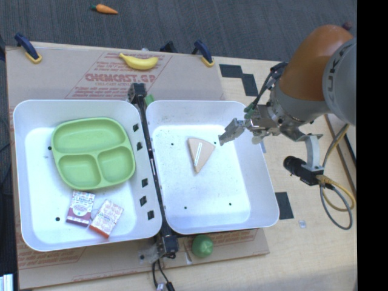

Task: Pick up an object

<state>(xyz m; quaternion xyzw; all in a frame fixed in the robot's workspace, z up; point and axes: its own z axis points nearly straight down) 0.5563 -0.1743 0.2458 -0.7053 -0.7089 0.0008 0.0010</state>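
A cardboard-covered bench (182, 71) fills the view, bearing two shallow white bins side by side. At three o'clock the grey arm (315, 71), with its orange band, reaches in over the right bin (254, 205). The left bin (24, 162) holds a green divided plate (92, 151) at its centre and two small snack packets (94, 213) toward six o'clock. In the right bin, slightly toward eleven o'clock of its middle, lies a single tan wedge (200, 153), triangular like a slice of toy food, flat on the floor. The gripper (229, 132) hangs just beside the wedge at its two o'clock, above the bin floor; whether it is released or clenched cannot be told, and nothing shows within it. The wedge looks light, stiff and smooth, so probably slippery; its two long slanting sides seem the best place to pinch, near the wide end. Outside the bins sit a yellow banana (139, 60) at twelve o'clock, a green ball (202, 245) at six, and an orange carrot (105, 8) on the floor beyond.
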